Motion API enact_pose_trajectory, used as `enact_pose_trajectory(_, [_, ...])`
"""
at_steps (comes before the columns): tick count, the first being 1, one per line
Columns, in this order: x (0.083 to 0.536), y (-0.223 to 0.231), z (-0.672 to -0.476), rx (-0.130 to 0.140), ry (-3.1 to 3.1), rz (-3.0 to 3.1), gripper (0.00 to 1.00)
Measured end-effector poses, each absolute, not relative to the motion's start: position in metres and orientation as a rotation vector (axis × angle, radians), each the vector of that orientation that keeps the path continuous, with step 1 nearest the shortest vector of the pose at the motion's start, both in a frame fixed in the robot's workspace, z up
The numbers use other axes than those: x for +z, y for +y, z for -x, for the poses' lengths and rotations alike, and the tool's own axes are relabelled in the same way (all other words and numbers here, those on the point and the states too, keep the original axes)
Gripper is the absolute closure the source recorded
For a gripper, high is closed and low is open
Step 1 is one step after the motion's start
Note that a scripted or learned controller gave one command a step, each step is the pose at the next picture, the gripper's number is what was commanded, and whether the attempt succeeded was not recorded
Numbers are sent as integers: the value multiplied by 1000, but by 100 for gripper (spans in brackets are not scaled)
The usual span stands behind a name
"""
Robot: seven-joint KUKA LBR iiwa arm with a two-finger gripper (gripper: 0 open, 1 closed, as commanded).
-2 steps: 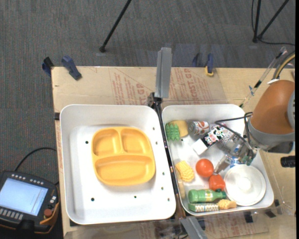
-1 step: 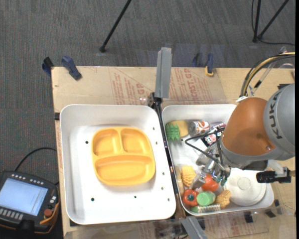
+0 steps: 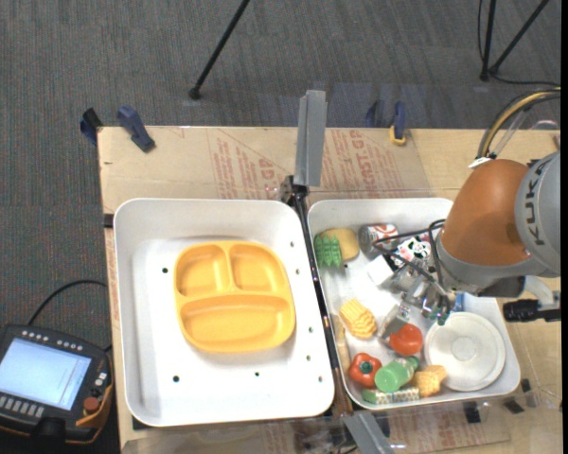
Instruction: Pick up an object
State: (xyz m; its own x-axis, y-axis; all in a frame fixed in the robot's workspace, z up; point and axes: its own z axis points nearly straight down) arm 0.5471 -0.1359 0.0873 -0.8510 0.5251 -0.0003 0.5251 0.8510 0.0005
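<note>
The right bin (image 3: 412,206) holds several toy foods. A red tomato (image 3: 407,339) lies near its middle, with a yellow corn cob (image 3: 358,318) to its left. A red pepper (image 3: 363,369), a green cylinder (image 3: 393,377) and a small corn piece (image 3: 429,379) sit along the front wall. A green and yellow piece (image 3: 335,246) and a small can (image 3: 379,234) lie at the back. My gripper (image 3: 415,299) hangs low in this bin, just above and behind the tomato. Nothing is visibly held in it.
A white round plate (image 3: 465,350) fills the right bin's front right corner, close beside the gripper. The left bin (image 3: 142,253) carries a yellow divided tray (image 3: 235,295). A grey post (image 3: 310,140) stands behind the seam between the bins. A teach pendant (image 3: 43,378) lies at the lower left.
</note>
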Motion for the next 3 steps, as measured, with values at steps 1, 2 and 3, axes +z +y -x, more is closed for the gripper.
enact_pose_trajectory(1, [84,-135,-626,-4,3059,-803,0])
enact_pose_trajectory(2, [88,-201,-604,3,3033,-819,0])
enact_pose_trajectory(3, [88,-190,-582,1,3028,-838,0])
